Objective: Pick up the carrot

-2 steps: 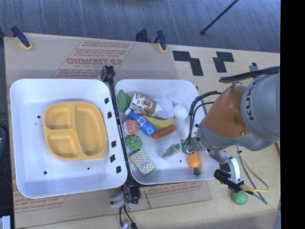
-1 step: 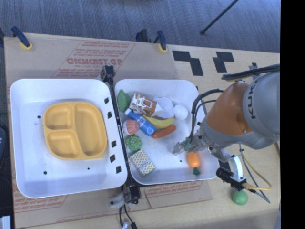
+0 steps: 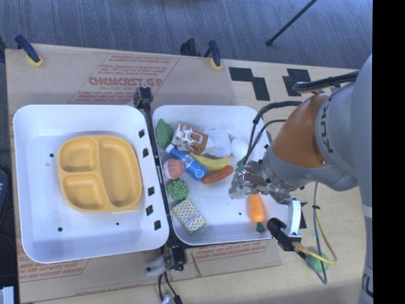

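One carrot is what I am after, and it lies in the right bin, near that bin's front right corner, with its orange body running toward me and its green top pointing at the front wall. My gripper hangs just above and to the left of its blunt end, close but not on it. From this angle the wrist hides the fingertips, so I cannot tell whether my hand is spread or closed; nothing shows between the fingers.

The carrot looks like a toy, probably light hollow plastic: stiff, smooth, and rounded, so I expect it to roll or squirt out if I pinch it off-centre. It should not bruise or break, so firm pressure seems safe. I judge the best hold to be across the thick middle of the orange body, fingers set square to its long axis, well clear of the tapering tip and the small green top.

Space is tight on one side: the bin wall runs just beside the carrot on the right. On the left the floor is bare, and the sausage and banana sit apart from it. The yellow tray in the left bin is well away.
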`<action>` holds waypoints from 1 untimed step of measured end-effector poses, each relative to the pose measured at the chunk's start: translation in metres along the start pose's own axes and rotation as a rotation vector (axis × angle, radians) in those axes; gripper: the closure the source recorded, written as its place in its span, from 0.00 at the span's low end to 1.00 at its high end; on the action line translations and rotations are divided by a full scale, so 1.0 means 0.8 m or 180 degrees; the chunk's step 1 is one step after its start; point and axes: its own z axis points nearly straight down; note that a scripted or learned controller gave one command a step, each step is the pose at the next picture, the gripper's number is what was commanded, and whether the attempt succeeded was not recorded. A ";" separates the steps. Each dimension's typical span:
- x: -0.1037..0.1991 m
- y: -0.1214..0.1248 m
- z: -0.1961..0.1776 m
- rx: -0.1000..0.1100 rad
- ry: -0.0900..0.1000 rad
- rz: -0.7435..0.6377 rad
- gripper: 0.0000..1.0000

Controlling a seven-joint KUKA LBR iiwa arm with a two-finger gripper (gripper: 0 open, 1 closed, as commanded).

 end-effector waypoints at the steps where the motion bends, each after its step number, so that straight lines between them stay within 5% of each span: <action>1: -0.033 0.002 -0.138 -0.0007 -0.0003 0.0321 1.00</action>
